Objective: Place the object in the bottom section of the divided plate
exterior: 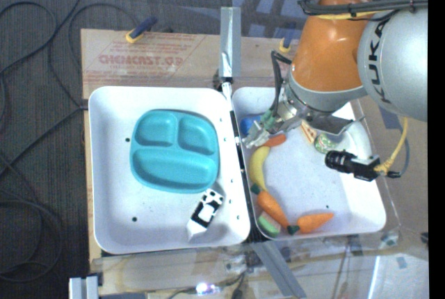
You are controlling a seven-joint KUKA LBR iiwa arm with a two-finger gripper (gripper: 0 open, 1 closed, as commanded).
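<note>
The blue divided plate (175, 150) lies in the left bin (111, 221), with two small sections at the top and one wide section along the bottom. My gripper (265, 128) hangs low over the upper left of the right bin (361, 211). It is just above the top end of a yellow banana (258, 165) and next to a small orange piece (277, 140). The wrist hides what lies directly beneath the gripper. A blue object (247, 125) sits to its left against the bin wall.
Two carrots (270, 208) (314, 221) lie at the bottom of the right bin. A black-and-white block (206, 209) rests in the left bin below the plate. A black cable fitting (345, 163) sticks out at the right, and a small packet (321, 141) lies under the arm.
</note>
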